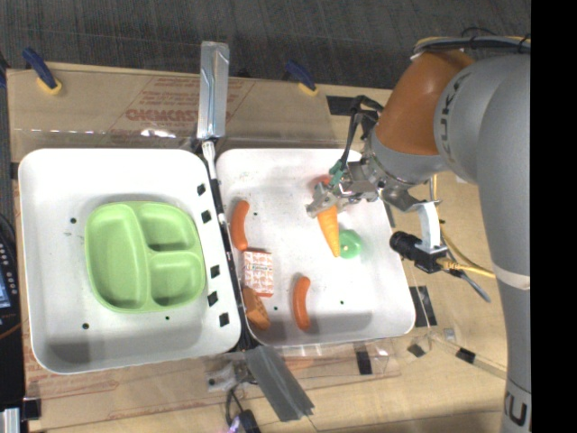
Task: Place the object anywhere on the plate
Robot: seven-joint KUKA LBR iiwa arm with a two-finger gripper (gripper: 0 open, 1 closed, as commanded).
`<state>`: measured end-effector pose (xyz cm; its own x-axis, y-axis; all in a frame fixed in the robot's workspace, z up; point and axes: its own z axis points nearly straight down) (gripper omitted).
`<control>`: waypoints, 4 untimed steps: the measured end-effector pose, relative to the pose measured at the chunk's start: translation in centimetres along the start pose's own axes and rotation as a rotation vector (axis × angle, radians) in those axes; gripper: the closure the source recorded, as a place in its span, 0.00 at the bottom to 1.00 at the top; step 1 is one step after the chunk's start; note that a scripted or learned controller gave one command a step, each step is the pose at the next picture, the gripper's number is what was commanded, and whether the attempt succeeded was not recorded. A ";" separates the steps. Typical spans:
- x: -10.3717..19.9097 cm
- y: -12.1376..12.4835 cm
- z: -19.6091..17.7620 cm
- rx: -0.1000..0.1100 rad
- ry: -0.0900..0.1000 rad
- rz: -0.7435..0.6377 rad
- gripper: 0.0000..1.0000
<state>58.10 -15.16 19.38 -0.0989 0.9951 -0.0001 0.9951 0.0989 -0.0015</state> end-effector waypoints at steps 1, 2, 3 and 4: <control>0.0 0.1 -1.0 0.002 0.001 -0.004 1.00; 11.4 -1.2 -1.6 0.002 0.002 -0.083 1.00; 20.0 -3.7 0.3 0.003 0.001 -0.489 1.00; 19.9 -3.7 0.3 0.003 0.001 -0.488 0.00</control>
